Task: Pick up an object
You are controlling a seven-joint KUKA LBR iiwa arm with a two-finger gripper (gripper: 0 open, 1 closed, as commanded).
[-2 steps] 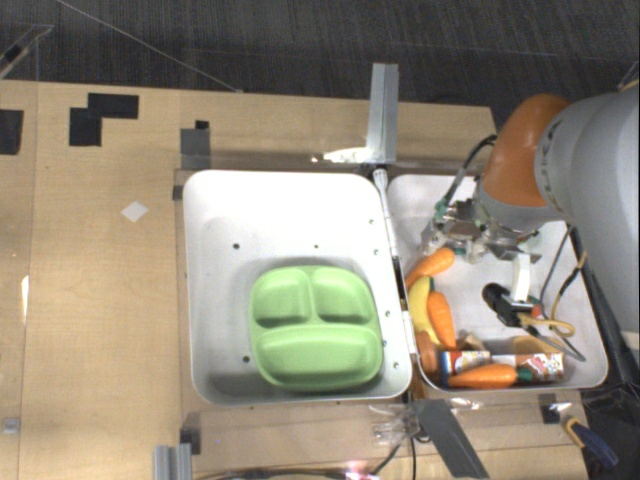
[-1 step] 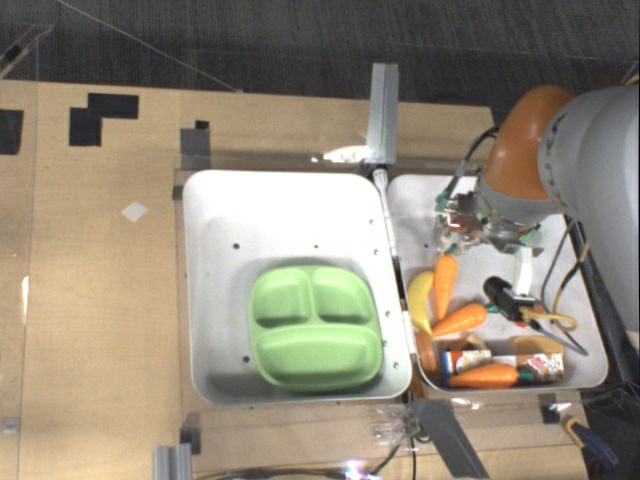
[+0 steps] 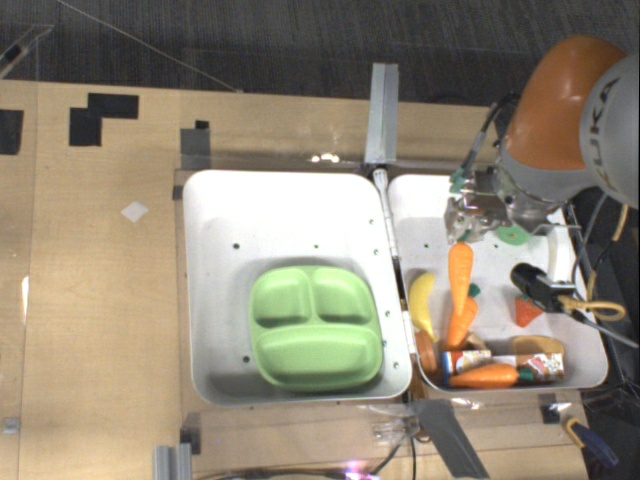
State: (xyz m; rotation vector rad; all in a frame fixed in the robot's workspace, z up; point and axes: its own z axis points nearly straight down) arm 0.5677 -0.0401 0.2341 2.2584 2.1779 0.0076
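A: What are the fingers doing?

B: The gripper (image 3: 462,230) hangs just over the top end of a long orange plastic carrot (image 3: 460,290) in the right white bin (image 3: 420,203); whether its fingers are spread or pinching, I cannot tell.

A: How would the carrot handle?

B: Probably light, stiff and smooth, so slippery; grasp across the thicker middle.

A: And the arm?

B: The grey arm with its orange band (image 3: 555,108) reaches in from the right, wrist pointing down.

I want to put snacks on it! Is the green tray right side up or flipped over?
Right side up. The green tray lies flat in the left bin, and its three sunken compartments face upward, two small ones above one long one.
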